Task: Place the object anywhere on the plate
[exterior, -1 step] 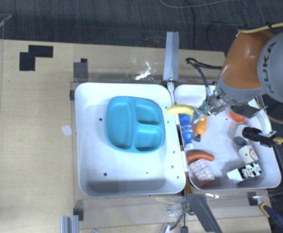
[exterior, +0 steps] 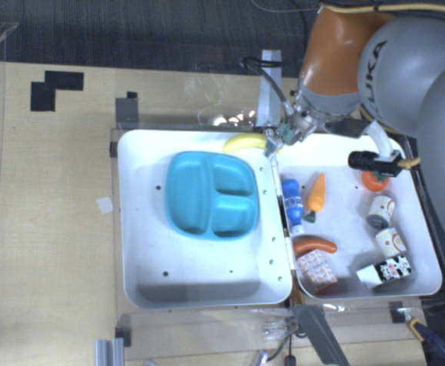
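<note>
Banana (exterior: 244,142) lies at the left bin's (exterior: 142,280) far edge, just beyond the plate (exterior: 211,194) (blue, sectioned). Tool (exterior: 277,139) hangs just right of it; open or closed, I cannot tell.

The blue sectioned plastic plate (exterior: 211,194) has a smooth, semi-matt surface. Both shallow white plastic bins (exterior: 207,288) are smooth, with a soft sheen. The grey arm casing (exterior: 420,59) is smooth and satin; its orange band (exterior: 336,48) is glossy. The pale bench top (exterior: 46,227) looks matt. The yellow banana-shaped toy (exterior: 245,142) appears smooth plastic.
</note>
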Controlling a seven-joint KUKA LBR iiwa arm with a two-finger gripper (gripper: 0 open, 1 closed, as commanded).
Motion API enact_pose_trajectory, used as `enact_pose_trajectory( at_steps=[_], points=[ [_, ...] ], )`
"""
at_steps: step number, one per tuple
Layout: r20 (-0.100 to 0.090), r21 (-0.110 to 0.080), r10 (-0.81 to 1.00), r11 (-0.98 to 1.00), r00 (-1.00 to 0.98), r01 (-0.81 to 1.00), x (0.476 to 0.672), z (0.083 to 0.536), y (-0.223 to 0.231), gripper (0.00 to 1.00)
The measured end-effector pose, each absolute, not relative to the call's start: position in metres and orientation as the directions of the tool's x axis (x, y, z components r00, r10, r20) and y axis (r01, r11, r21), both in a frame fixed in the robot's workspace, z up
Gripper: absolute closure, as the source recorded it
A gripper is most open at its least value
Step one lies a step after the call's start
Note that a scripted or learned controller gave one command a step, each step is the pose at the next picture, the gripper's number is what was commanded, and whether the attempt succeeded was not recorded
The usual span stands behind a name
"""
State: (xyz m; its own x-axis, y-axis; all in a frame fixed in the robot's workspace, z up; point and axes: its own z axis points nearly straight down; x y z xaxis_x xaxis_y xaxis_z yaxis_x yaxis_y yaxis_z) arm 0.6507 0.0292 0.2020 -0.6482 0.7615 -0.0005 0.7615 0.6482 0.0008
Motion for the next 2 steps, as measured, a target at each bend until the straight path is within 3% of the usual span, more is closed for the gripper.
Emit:
enact_pose_trajectory(
  at_steps=[1, 2],
  points=[
    [0.000, 0.001, 0.518, 0.855, -0.855, 0.518, 0.6535, 0.1826, 0.0732, 1.00],
    [0.000, 0.001, 0.518, 0.855, -0.855, 0.518, 0.6536, 0.1828, 0.0731, 0.00]
  ],
)
